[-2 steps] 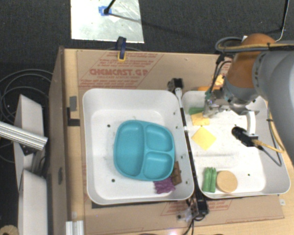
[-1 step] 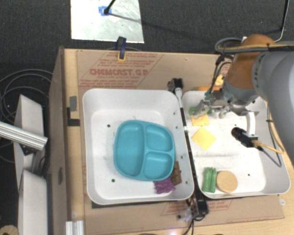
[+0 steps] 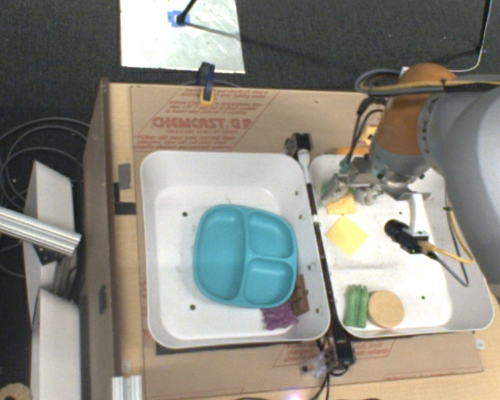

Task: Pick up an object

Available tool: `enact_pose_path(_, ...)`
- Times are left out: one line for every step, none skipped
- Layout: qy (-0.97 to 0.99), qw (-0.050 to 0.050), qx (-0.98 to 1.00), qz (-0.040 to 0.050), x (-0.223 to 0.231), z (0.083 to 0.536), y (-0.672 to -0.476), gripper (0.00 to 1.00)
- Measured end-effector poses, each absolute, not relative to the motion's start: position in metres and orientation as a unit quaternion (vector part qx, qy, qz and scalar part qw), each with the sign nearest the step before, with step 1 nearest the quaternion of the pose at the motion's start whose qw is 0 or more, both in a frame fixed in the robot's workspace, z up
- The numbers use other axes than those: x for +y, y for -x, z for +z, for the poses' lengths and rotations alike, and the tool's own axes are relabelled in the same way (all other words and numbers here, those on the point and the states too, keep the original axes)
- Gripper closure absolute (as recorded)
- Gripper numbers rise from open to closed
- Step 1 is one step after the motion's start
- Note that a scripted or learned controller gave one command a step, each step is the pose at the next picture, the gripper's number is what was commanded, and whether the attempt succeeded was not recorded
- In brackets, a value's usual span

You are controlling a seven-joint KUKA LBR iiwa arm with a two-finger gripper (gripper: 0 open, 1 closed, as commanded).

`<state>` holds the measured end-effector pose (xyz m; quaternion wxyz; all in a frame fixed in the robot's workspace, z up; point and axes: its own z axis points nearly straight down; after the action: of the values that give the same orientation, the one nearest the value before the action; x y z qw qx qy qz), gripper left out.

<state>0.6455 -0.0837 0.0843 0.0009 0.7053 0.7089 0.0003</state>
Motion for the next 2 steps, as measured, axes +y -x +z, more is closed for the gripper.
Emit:
enact_pose_path(-0.705,0.006,0.709,0.0038,-0.0854,0.1009,-0.6493,1.0)
enact_pose_path(-0.705,0.004,0.71,0.0025,-0.0848,0.0985,-0.6479,0.0)
